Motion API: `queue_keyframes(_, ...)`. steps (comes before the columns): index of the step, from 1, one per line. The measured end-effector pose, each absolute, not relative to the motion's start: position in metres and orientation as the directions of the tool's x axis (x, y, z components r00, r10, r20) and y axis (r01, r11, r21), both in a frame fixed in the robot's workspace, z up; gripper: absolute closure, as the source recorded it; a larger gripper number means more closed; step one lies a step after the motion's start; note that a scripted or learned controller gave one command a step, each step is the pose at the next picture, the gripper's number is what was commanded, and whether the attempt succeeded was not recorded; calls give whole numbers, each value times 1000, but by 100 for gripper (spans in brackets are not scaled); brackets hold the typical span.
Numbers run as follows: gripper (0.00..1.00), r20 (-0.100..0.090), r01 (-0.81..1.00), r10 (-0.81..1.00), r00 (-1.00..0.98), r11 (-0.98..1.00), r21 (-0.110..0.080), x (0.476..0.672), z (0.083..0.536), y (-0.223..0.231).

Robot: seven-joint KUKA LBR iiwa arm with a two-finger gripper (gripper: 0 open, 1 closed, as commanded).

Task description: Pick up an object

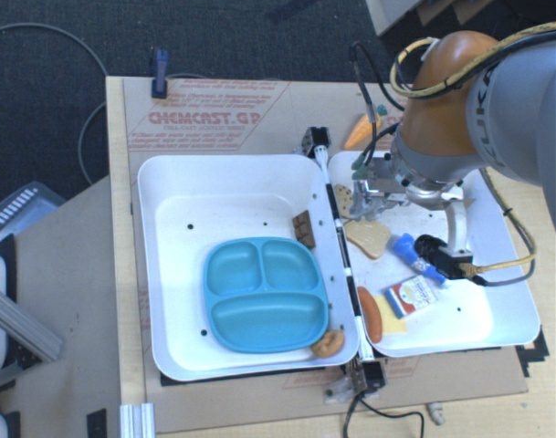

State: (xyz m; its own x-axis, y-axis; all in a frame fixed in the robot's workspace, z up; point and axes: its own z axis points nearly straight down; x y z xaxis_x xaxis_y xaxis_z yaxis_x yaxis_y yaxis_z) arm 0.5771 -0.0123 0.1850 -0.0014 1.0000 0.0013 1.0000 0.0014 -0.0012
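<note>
My gripper (367, 199) hangs low over the far left part of the right bin (497, 322), under the grey and orange wrist. Just below it lies a tan slice of toast (367, 238). A speckled cookie (343, 198) rests to its left against the bin wall. A blue object (404, 247) lies to the right of the toast. Nearer the front are a reddish sausage (371, 315) and a small red, yellow and white packet (411, 297). An orange piece (359, 131) shows behind the arm at the bin's far edge.
The left bin (168, 245) holds a blue divided plate (264, 295), a small brown block (303, 229) by its right wall and a brown bagel-like piece (330, 342) in the near right corner. The ridge between the bins (337, 245) runs close to my gripper.
</note>
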Motion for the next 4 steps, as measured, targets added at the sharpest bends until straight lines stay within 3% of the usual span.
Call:
queue_keyframes(1, 100, 0, 1000, 1000, 1, -1, -2, 565, 185, -76)
queue_keyframes(2, 0, 1, 1000, 1000, 1, -1, -2, 565, 185, -75)
queue_keyframes(3, 0, -2, 1000, 1000, 1, -1, 2, 572, 90, -128)
queue_keyframes(4, 0, -1, 1000, 1000, 1, -1, 4, 518, 87, -140)
